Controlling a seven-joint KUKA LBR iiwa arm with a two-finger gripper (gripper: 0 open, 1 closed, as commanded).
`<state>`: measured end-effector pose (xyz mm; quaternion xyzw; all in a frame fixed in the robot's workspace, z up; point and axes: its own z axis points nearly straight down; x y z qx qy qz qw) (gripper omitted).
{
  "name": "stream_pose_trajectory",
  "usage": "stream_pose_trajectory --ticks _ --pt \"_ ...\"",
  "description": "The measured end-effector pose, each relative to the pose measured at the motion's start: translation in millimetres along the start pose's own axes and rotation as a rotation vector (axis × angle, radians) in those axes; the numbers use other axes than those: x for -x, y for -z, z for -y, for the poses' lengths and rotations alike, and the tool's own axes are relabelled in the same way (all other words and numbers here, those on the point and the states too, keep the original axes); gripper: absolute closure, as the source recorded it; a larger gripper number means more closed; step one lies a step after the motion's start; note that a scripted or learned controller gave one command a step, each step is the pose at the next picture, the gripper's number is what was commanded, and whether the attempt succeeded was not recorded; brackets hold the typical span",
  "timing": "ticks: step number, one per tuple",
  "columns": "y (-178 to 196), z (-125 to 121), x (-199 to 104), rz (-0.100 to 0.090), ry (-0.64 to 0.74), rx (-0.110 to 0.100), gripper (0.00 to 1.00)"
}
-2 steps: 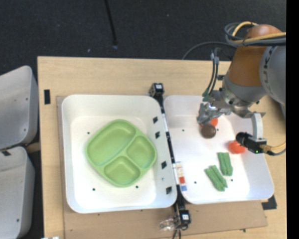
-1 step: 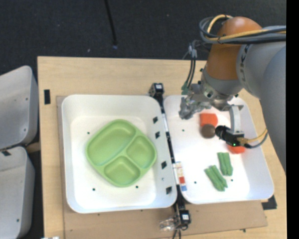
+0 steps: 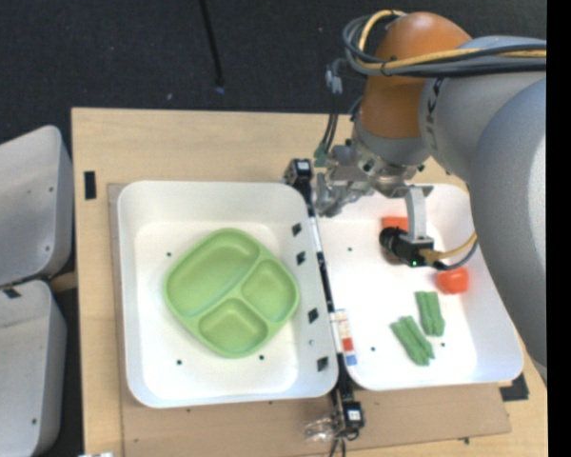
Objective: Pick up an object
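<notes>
Gripper hangs over right bin rim at 10 o'clock, grip state unreadable, with orange block and green beans toward 5 o'clock, so a descent here likely hits the rim.

No text, label or number is legible anywhere.

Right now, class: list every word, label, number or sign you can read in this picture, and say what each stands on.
No text can be read.
Small label with red and blue marks, on the divider between the two bins: too small and blurred to read.
Green plate: no markings visible.
</notes>
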<state>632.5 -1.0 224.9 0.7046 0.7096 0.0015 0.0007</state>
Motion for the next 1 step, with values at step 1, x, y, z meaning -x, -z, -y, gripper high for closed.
stream_pose_trajectory --ticks 1 --pt "8.8 -7.0 -61.5 -0.001 0.001 0.000 1.00"
